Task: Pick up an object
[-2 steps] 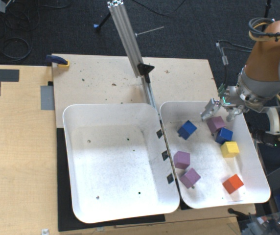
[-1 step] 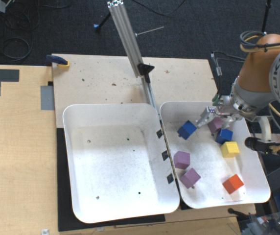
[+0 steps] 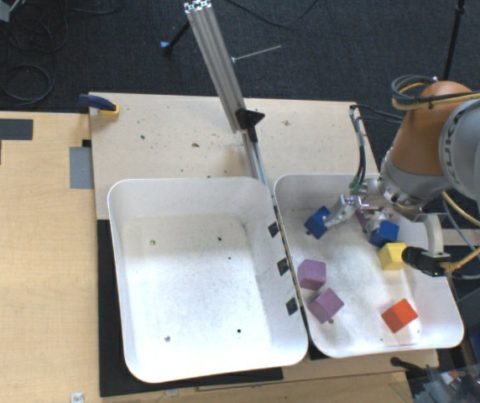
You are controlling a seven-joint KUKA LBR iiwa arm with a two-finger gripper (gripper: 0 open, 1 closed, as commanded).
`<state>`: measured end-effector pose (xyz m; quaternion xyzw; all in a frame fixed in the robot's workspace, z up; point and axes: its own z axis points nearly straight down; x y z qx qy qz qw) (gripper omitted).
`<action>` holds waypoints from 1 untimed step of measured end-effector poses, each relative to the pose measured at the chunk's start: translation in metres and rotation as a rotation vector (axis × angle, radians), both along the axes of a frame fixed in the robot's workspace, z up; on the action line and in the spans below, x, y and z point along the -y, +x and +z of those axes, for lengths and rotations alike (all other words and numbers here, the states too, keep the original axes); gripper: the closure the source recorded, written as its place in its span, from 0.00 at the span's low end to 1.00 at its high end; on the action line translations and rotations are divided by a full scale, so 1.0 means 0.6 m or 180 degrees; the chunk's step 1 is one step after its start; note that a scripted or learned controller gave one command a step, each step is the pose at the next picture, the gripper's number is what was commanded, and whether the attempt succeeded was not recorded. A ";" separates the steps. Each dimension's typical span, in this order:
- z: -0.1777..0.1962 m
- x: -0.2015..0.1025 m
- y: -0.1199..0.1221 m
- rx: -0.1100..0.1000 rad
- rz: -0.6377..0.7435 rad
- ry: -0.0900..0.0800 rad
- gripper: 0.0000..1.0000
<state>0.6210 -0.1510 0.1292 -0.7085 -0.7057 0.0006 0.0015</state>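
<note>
The grey arm (image 3: 466, 154), with its orange band just behind the wrist, reaches in from the right, its gripper (image 3: 353, 211) lowered and pointing left.

- The scene is seen by one fixed camera set above the bench (image 3: 181, 133), looking down at a slant.
- Both white bins are taken in whole: the left bin (image 3: 139, 217) is placed near the middle of the frame, the right bin (image 3: 441, 326) toward the right edge.
- The far side of the bench and a strip of dark floor (image 3: 324, 23) are shown along the top.
- The arm (image 3: 441, 141) is seen entering from the right side.
- A middling distance is kept, so small blocks are shown without fine detail.
</note>
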 end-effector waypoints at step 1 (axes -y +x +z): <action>-0.013 0.002 0.011 0.0073 0.0006 -0.0017 0.00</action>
